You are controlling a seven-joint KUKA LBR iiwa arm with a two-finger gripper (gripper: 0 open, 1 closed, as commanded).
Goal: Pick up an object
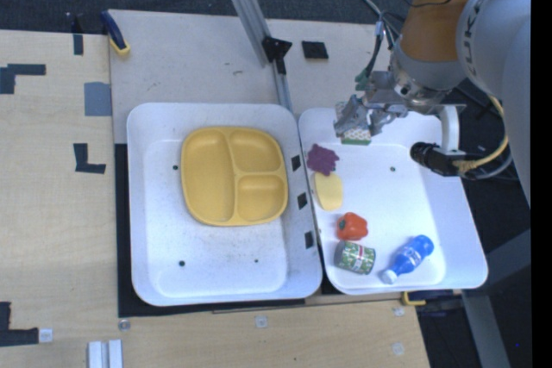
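My gripper (pixel 360 118) hangs over the far left corner of the right bin (pixel 431 185). A small grey and green thing (pixel 354 134) sits right at its tip; whether it is gripped or lies under it is unclear. Lower in that bin lie a purple piece (pixel 322 158), a pale yellow piece (pixel 328 191), a red pepper-like toy (pixel 352 226), a green can (pixel 354 258) and a blue bottle (pixel 407 258).
The left bin (pixel 155 211) holds a yellow divided tray (pixel 234 175). A metal pole (pixel 246 0) slants across the back of the bench. The arm's grey body and cables (pixel 457 155) overhang the right bin's far right side.
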